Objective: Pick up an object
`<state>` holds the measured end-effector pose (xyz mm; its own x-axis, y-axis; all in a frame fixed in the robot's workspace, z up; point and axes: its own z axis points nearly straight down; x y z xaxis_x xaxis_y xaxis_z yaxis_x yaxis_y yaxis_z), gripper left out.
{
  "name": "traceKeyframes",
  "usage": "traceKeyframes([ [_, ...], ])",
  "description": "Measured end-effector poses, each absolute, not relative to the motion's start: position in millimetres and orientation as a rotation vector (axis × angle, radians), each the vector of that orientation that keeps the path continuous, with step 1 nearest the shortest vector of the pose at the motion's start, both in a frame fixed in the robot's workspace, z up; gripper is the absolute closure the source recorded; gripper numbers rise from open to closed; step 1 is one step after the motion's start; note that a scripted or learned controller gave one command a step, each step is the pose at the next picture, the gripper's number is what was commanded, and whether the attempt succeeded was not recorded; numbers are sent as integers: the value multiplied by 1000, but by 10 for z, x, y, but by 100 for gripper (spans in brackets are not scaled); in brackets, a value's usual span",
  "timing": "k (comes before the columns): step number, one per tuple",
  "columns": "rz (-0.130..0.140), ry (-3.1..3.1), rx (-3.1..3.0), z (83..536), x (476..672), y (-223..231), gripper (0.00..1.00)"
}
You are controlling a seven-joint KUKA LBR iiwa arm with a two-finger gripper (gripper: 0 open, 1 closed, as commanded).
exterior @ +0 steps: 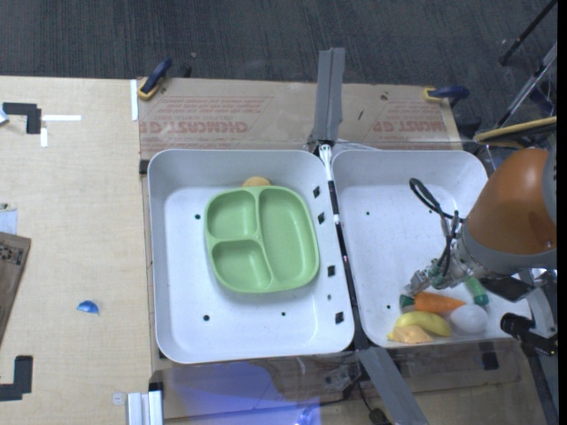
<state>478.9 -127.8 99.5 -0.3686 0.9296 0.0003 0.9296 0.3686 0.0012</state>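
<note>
Cardboard [301,113] behind the bins bears mirrored red lettering; the claw [431,277] hovers over toy food [436,315], grip indiscernible.

Single fixed camera above the bench, looking down at a slant from moderate height. The left bin [164,264] and right bin [376,202] lie side by side across mid-frame, dark floor along the top edge. The arm [518,206] enters from the right.
</note>
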Motion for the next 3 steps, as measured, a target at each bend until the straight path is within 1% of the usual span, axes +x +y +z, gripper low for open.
traceKeyframes([
  [1,-2,2537,1853,1908,5086,-485,100],
  [2,-2,2604,1754,2464,5993,-679,100],
  [3,-6,2416,2011,2479,5541,58,100],
])
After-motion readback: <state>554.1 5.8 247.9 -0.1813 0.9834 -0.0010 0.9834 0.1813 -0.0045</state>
